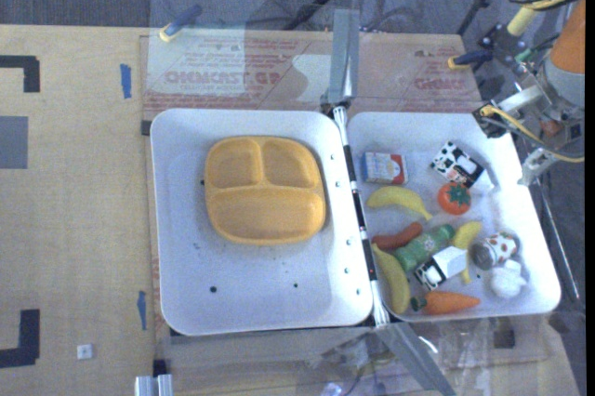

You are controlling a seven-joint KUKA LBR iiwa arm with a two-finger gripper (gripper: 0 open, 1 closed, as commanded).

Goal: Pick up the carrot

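Faint red lettering shows on the clear sheets at the far side of the table (74, 199), behind both bins; it is too washed out to read for sure. A small carton (383, 166) in the right bin (539, 227) has a blue and red label, with print too small to make out.

The carrot (450, 301) lies in the right bin against its near wall, toward the near-right corner. Its long axis runs almost level across the view, tip pointing right, green stub end left, just beside the end of a banana (393, 281). A green bottle (423, 247) lies just behind the carrot.

The arm (558, 69) sits beyond that bin's far-right corner, well apart from the carrot. I cannot tell whether the claw is open or closed.

The left bin (177, 273) holds a yellow tray (265, 190).
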